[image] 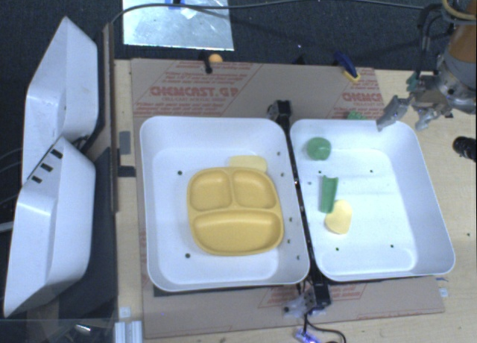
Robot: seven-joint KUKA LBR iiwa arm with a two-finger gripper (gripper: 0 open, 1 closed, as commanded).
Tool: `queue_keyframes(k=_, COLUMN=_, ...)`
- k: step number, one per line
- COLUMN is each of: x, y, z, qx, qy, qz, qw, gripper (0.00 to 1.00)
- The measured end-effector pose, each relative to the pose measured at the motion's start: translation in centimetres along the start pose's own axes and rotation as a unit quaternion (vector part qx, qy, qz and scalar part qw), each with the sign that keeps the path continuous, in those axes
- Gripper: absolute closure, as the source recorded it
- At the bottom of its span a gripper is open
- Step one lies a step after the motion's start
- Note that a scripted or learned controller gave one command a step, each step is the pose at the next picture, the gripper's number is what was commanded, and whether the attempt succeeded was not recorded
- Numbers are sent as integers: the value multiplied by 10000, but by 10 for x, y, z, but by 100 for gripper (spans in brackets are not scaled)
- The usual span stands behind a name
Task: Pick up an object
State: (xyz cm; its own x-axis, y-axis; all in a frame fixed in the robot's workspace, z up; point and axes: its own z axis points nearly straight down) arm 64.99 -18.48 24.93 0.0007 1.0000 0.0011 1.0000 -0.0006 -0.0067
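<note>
We judged the main risk to be the approach itself: the gripper (411, 112) hung over the far right corner of the right bin (428, 207), well apart from anything graspable, so any descent from there would have closed on bare plastic or clipped the bin's rim. Its two fingers stood spread apart, with nothing between them.

A second hazard lay in the crowding. The green block (328, 194) and the pale yellow piece (339, 218) sat touching near the middle of the right bin, so a grasp aimed at one could have nudged or pinched the other and let both slip. The green round piece (319, 148) stood alone nearer the bin's far left corner, and we thought it the cleaner target, though its rounded top might have rolled out of a shallow pinch.

In the left bin (168, 207) a yellow divided tray (235, 211) lay flat, wide and low, which we reckoned hard to grip.
</note>
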Motion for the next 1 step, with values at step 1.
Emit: queue_keyframes(k=1, x=0, y=1, z=-5, qx=-39, qy=-7, qz=-7, qw=10000, gripper=0)
